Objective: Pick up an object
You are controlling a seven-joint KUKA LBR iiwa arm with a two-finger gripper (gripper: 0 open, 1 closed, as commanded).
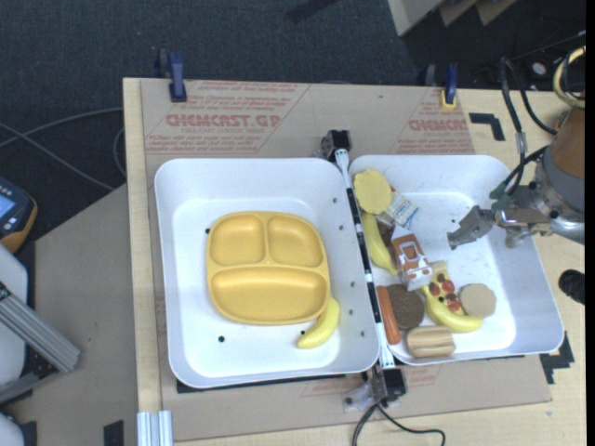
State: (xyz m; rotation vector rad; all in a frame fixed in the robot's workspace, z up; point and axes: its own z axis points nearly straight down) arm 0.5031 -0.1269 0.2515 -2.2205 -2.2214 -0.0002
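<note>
Tool (462, 234) – grey metal, fingers apart, gripping nothing – above the smooth right bin (521, 337).

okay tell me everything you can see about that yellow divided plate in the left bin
The yellow divided plate is a rounded, glossy, plastic-looking tray with three compartments: two small ones at the far side, one wide one nearer. It lies flat and upright in the middle of the left bin. A banana rests against its near right corner.

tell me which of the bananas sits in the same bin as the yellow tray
The banana lying just off the divided tray's lower right corner, in the left bin; the other two lie among the toy food in the right bin.
</note>
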